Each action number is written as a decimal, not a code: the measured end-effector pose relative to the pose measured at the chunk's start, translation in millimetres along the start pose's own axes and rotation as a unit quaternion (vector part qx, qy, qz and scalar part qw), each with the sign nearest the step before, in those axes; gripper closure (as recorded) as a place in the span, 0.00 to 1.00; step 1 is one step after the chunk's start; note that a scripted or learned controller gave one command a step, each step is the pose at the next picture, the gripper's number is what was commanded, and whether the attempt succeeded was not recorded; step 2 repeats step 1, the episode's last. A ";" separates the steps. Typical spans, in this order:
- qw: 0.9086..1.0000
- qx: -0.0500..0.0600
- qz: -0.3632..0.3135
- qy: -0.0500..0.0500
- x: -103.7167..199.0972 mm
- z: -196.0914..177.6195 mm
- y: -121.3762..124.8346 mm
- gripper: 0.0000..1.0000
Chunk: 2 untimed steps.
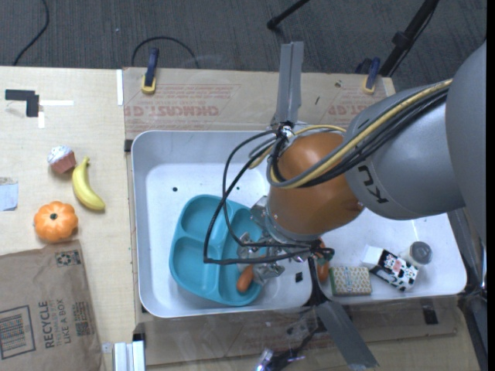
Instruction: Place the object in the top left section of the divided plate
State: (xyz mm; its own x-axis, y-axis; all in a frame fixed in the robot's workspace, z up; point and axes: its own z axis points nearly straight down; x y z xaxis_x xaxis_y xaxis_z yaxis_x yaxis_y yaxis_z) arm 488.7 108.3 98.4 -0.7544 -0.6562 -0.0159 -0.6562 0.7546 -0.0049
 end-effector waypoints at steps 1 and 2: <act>1.000 -0.003 -0.027 0.006 -14.2 -36.7 -24.1 1.00; 1.000 -0.003 -0.027 0.006 -14.2 -36.7 -24.1 1.00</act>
